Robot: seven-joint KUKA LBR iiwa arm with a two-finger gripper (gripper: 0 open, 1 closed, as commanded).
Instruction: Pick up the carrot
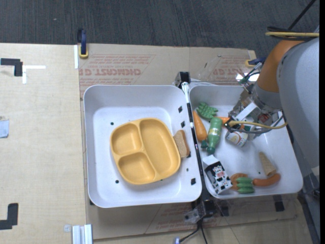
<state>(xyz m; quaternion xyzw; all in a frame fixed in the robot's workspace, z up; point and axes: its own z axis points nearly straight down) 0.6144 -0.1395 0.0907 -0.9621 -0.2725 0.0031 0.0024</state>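
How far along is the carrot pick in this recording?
Done: nothing yet. The carrot lies in the right bin, near the wall it shares with the other bin, beside the green bottle.
In hand: the gripper is down inside that bin, on the far side of the bottle and apart from the carrot.
Left: crossing to the carrot, gripping it and lifting it.

Two bins [99, 136] [256, 145], one plate [145, 150], one carrot [200, 125], one bottle [214, 134].
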